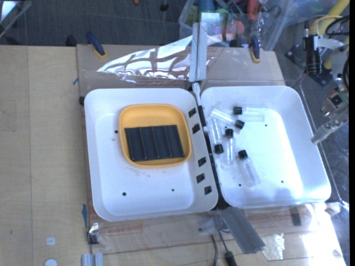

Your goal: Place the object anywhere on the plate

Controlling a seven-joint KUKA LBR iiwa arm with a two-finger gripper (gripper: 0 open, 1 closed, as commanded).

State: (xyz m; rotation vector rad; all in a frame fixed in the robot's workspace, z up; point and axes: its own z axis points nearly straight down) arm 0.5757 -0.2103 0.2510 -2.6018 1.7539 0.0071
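Vials: five small clear vials (247, 168) with black caps are seen lying on their sides on the floor of the right bin (299, 148), in its left half.
Where: all five are gathered near the wall shared with the left bin, well apart from the plate.
Lowest vial: its long axis runs at a slant, with the cap pointing to the upper left and the clear body trailing to the lower right.
Top vial (249, 113): its cap lies at the left end and the body stretches roughly to the right.
Middle vials: three caps (228, 132) are clustered close together; their clear bodies fade into the white floor, so their directions cannot be told with certainty.
Look: each vial is a slim see-through tube, and the dark cap is the only part easily made out.
Plate: one yellow plate (152, 111), square with rounded corners, is set in the left bin (105, 193), towards its upper middle.
On the plate: one black slab (154, 143) with four lengthwise ribs is laid across it.
Bins: two shallow white bins are set side by side, touching along the middle.
Divider: five small black marks (196, 128) are spaced along the left bin's right wall.
Bench: pale wood (39, 148) is seen around the bins.
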